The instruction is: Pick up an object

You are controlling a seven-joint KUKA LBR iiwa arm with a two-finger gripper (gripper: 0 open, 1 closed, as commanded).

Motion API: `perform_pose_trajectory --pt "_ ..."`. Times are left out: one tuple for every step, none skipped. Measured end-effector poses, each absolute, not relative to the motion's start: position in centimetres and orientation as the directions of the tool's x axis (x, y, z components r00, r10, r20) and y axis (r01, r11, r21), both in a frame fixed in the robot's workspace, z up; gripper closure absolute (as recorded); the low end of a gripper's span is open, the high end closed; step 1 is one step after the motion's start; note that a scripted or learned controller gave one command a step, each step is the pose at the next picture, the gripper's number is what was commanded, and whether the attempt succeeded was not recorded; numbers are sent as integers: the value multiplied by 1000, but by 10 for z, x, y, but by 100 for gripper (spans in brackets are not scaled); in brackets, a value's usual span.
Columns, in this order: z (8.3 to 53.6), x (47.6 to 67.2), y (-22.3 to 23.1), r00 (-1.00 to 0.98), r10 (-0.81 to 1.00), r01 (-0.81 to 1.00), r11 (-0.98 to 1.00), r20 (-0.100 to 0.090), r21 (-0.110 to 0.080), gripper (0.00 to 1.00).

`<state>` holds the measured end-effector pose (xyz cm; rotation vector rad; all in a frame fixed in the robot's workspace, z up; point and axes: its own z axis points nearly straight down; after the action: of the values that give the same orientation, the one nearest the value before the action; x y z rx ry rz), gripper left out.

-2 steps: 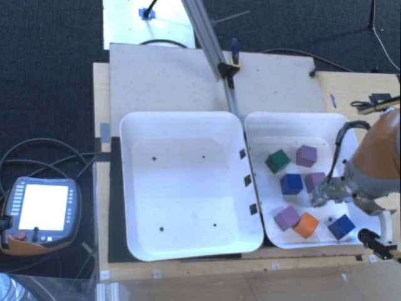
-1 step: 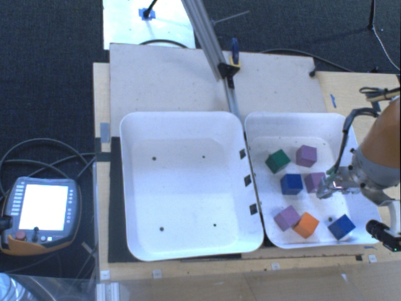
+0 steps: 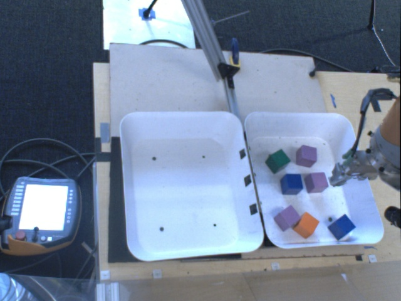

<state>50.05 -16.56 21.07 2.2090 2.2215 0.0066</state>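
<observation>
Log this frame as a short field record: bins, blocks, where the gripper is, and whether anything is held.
left bin: white, shallow
right bin: white, holds seven blocks
blocks: green; three purple; two blue; one orange
gripper: over the right bin's right side, beside the middle purple block
held: no block seen between the fingers
finger state: cannot tell
left of bench: teach pendant

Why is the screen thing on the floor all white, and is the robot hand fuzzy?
In the camera view, the handheld screen is washed out by glare; the gripper looks soft and blurry at the right bin; the cubes, like the green cube, stay fairly sharp.
</observation>
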Motion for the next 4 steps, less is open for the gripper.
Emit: perform_pose_trajectory --pt "275 504 -170 -5 1000 1000 5 -3 9 100" --pt "268 520 -128 -9 1000 1000 9 0 3 100" --pt "256 531 -84 -10 1000 1000 10 1 1 100" --pt "262 545 -29 -12 1000 1000 12 2 3 100"
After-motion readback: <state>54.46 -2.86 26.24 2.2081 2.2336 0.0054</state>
